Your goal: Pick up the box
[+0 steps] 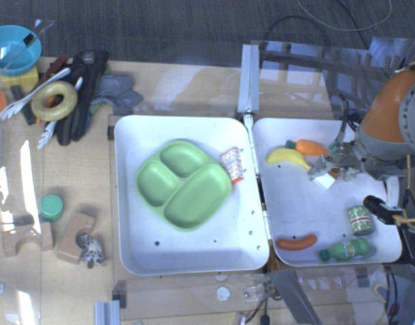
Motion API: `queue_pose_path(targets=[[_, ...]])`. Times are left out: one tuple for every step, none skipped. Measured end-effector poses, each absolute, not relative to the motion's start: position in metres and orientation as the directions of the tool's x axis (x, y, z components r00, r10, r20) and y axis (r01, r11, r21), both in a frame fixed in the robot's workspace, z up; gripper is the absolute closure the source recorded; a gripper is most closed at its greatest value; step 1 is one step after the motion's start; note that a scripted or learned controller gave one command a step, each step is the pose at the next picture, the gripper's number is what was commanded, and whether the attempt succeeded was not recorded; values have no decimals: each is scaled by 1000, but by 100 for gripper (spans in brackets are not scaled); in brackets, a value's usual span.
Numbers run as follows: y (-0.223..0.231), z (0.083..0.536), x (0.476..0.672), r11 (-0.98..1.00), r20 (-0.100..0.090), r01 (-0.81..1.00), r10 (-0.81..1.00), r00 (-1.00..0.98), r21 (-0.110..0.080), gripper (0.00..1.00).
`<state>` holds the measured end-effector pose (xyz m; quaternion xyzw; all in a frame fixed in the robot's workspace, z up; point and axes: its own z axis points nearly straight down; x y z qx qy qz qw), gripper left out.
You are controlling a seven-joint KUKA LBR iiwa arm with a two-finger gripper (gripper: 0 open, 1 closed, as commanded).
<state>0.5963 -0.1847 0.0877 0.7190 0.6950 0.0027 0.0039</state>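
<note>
In the right bin [281,202] you have the gripper [327,168] low over the upper middle, with a small white box [323,179] directly beneath its tip; you cannot tell from this slanted view how far the pincer is spread, or whether it has the box at all. Around that spot the crowding is tight: a yellow banana [287,157] lies just to the camera's left of the gripper, and an orange carrot [310,147] sits just above it, touching the banana's upper end. Lower down you see a green-labelled can [360,220] near the bin's right side, a green bottle [344,250] lying on its side by the bottom right corner, and a red sausage [296,242] along the bottom edge. The middle of this bin, between the box and the sausage, is bare white floor, so that is your open room. The arm [397,114] fills the upper right corner, and black cabling crosses the right rim near the can. In the left bin [126,249] a green divided plate [184,183] takes the centre, with a small red and white packet [232,164] touching its right edge, close to the wall the two bins share. On the bench at the far left lie a blue bowl [14,49], a yellow ring [54,100], dark gloves [78,107], a green cap [51,206] and a wooden block [76,235], all well apart from both bins.
</note>
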Motion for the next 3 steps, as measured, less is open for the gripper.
queue_pose_path(targets=[[-183,101,599,-27,-3,1000,1000,27,17,100],[-120,176,606,42,-1,999,999,-42,9,100],[-41,208,568,242,-2,970,970,-242,8,100]])
